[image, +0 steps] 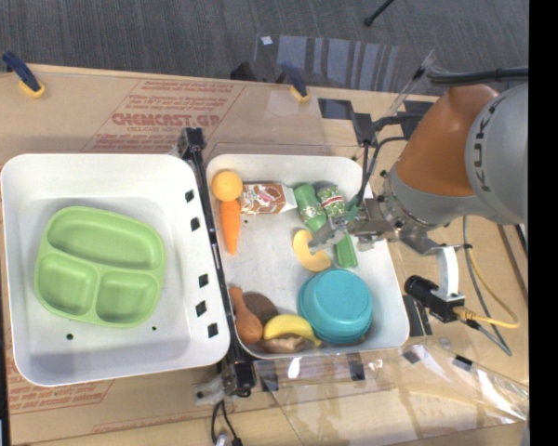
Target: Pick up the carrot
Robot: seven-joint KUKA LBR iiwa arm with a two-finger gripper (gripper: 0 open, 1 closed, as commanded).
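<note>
Hovering over the right bin [377,179], gripper [339,235] with fingers too blurred to tell spread or pressed. Lying well to its left (by the bin's left wall): carrot [230,225], long axis up-down, under the orange [227,186].

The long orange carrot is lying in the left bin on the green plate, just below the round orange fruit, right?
Not quite. The camera view shows the long orange carrot in the right white bin, against its left wall, and not on the green divided plate. It does lie just below the round orange fruit.
</note>
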